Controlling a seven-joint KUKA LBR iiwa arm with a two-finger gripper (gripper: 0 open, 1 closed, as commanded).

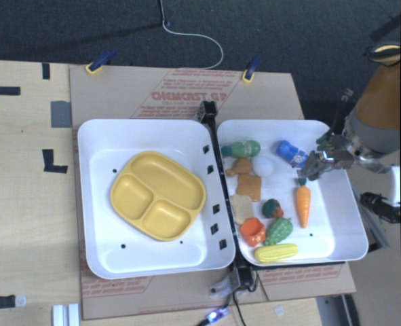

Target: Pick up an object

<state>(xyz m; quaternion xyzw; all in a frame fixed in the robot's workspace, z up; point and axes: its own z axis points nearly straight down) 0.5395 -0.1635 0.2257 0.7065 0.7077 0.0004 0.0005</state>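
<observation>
A yellow corn cob (276, 252) lies along the near edge of the right bin (342, 246), closest to the camera. Just behind it sit a green leafy vegetable (279, 230) and an orange-red pepper (252, 231), close beside each other near the bin's near-left corner. A small dark green and red piece (272, 208) rests just behind the leafy vegetable. Along the bin's left wall, a pale cracker-like piece (240, 205) lies behind the pepper, with a brown gingerbread-like figure (246, 176) further back, touching or nearly touching a white round item (263, 168). A green bottle-like object (241, 149) lies on its side near the bin's far-left corner, and a blue object (290, 152) sits toward the middle of the far edge.

An orange carrot (302, 205) lies near the middle of the right bin, its green top pointing toward the far edge. The gripper (313, 166) hangs just above the carrot's top end, between the carrot and the blue object; whether its fingers are spread or pressed together cannot be told, and nothing is visibly held between them. The grey arm (376, 124) with its orange band reaches over the bin's right edge.

In the left bin (95, 141), a yellow divided plate (157, 194) lies near the centre, turned at an angle to the bin's walls
</observation>
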